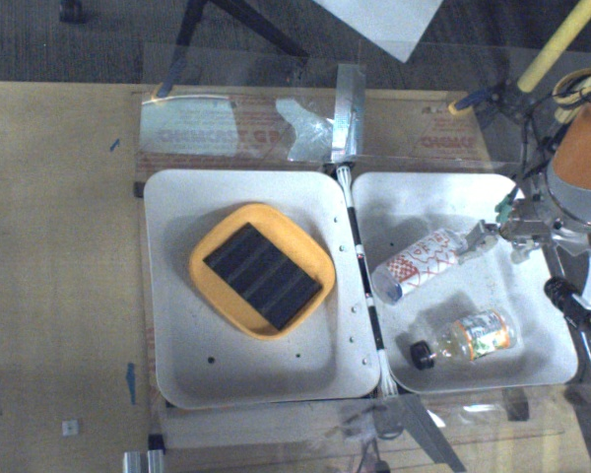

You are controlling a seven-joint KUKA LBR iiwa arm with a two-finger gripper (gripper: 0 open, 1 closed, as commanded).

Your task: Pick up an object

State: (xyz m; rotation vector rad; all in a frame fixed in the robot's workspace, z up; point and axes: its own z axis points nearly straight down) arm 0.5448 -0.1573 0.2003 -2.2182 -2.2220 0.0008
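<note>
Nearest the camera, along the bottom edge, a grey metal bracket (404, 427) juts from under the front lips of the two bins; its lower part is cut off and its form is hard to read.

The two-finger gripper (488, 233) sits at the right side of the right-hand shallow white bin (547, 358), low over the floor, with its tips at the upper end of a red-and-white patterned paper cup (421, 262) that lies on its side. Whether the tips touch or clasp the cup cannot be told, and the picture is too small and blurred there to tell how the tool is set. Behind it, the grey arm with its orange band (578, 161) is cut off by the right edge.

Just below the cup, and apart from it, a small clear plastic bottle with a black cap (463, 339) lies on its side, cap pointing left, its label colours smeared.

Across the divide, the left-hand shallow white bin (177, 363) holds a yellow rounded-square tray with a dark ribbed panel (261, 281), lying tilted near the bin's middle. What the panel is made of is unclear.

Beyond the bins, a strip of clear plastic sheeting (236, 131) lies on the bench, its printed lettering unreadable.
</note>
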